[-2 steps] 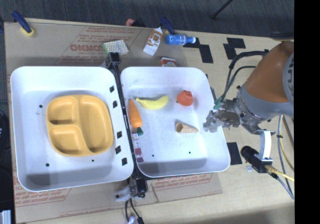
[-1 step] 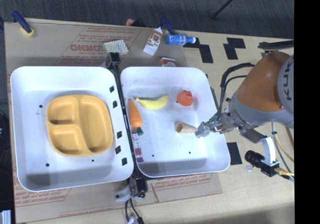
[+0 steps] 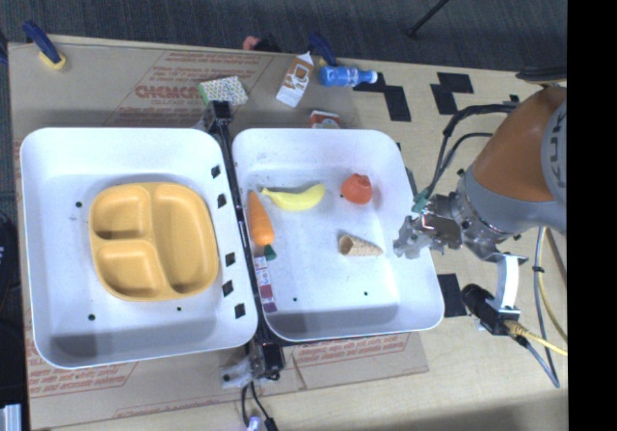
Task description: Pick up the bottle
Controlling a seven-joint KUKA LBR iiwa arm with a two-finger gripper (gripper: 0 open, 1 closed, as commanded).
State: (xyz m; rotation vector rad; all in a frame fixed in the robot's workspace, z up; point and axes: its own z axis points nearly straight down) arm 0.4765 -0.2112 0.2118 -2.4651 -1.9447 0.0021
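Bottle (image 3: 345, 76) lies on its side on the bench at upper middle of the frame, above the right bin (image 3: 416, 299) and outside it. Blue body, looks like clear plastic toward the right end; cap end too small to tell. A small carton (image 3: 295, 80) lies just to its left, apart from it.

Gripper (image 3: 413, 238) sits at the right edge of the right bin, middle right of the frame, well apart from the bottle. Cannot tell its state, it is blurred against the wrist. Nothing seen held.

Right bin holds a banana (image 3: 297, 197), a carrot (image 3: 260, 221), a small red fruit-like thing (image 3: 357, 188) and a cone (image 3: 360, 245). Left bin (image 3: 39, 255) holds a yellow divided tray (image 3: 152, 238).

Handling, as a guess: small plastic bottle, light, fairly stiff but round and smooth, so likely to roll or slip out sideways when pinched. Best hold is across the middle of the body, closing square to its long axis, coming straight down. Taking it near either end risks it pivoting. Task looks not started; the arm needs to travel up the frame first.
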